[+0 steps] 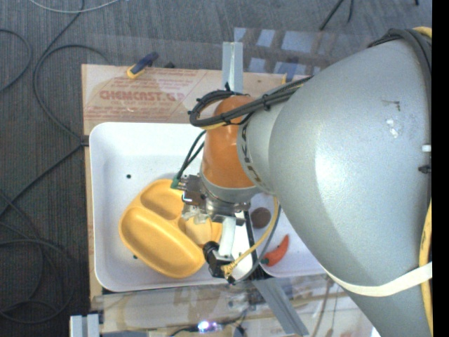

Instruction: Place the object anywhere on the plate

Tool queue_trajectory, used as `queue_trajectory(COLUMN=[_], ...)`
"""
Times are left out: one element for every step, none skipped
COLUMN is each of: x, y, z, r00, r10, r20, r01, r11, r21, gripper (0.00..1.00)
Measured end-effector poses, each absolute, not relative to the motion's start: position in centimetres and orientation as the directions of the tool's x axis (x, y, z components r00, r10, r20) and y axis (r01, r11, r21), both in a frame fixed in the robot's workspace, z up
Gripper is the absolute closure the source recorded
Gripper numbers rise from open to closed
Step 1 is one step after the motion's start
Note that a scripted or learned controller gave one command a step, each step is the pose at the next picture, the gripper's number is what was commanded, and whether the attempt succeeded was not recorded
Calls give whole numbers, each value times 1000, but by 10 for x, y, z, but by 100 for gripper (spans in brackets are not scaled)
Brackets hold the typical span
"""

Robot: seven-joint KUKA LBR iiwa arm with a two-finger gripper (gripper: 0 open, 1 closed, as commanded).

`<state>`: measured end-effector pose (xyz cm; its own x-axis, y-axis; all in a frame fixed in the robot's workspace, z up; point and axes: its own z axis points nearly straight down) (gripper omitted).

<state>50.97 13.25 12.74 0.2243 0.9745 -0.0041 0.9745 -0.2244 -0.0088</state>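
Low over right edge of yellow plate (158, 243) in white bin (112, 149) with gripper (198, 218); cannot tell open or shut, nor any load; likely object, red thing (278, 249), just right of gripper, brown thing (261, 217) beside

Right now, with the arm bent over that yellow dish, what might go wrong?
The gripper sits over the right edge of the yellow plate, so anything dropped might slip off into the white bin. The arm also hangs close to the brown piece and red piece, and might knock them.
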Motion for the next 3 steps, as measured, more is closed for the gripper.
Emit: queue_trajectory(x=[555, 542, 573], y=[54, 57, 95], z=[181, 220, 181], r00=[230, 419, 887], r10=[973, 908, 461], r20=[-6, -7, -9], r01=[973, 908, 461], r11=[-230, -419, -887], r21=[-4, -4, 2], gripper=[100, 100, 100])
